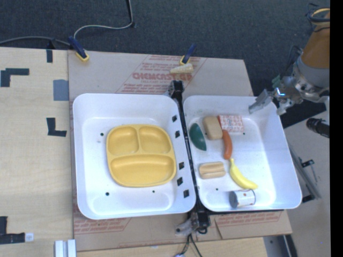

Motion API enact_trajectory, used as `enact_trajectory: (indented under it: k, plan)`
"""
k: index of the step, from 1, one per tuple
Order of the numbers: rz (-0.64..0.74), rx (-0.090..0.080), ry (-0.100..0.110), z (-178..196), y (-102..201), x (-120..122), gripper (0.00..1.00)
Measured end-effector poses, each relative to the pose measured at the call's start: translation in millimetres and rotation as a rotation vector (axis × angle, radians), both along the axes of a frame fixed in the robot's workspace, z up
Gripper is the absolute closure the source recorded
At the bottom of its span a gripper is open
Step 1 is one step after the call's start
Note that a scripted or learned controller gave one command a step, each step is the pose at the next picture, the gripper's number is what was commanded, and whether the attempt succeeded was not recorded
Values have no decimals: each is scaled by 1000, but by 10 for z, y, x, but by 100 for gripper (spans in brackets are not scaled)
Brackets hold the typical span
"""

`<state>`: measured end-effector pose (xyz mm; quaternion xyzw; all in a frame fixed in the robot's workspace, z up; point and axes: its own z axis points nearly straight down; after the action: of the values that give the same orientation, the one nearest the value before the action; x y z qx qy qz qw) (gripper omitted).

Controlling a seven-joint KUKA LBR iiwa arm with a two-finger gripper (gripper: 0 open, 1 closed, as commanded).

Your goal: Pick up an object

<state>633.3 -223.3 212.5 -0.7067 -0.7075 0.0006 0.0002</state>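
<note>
The right bin (278, 159) holds several small items: a dark green piece (198, 136), a tan block (212, 127), a pink-and-white packet (232, 123), an orange sausage-shaped piece (227, 144), a tan bun (212, 169), a yellow banana (241, 177) and a small grey-and-white can (243, 198). My gripper (270, 103) hovers over the bin's far right corner, above and to the right of the packet. Its fingers are spread open with nothing between them.
The left bin (88, 143) holds a yellow divided plate (141, 155). Both bins rest on cardboard (128, 74) held by blue-and-yellow clamps (79, 48). A black divider with clips (182, 143) runs between the bins. The grey and orange arm (316, 52) comes in from the upper right.
</note>
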Motion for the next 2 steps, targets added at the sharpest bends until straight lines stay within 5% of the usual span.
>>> enact_trajectory:
  k: [1, 2]
  plan:
    - [0, 2, 1, -1168, 4, -409, 0]
    - [0, -3, -6, -1255, 458, -567, 0]
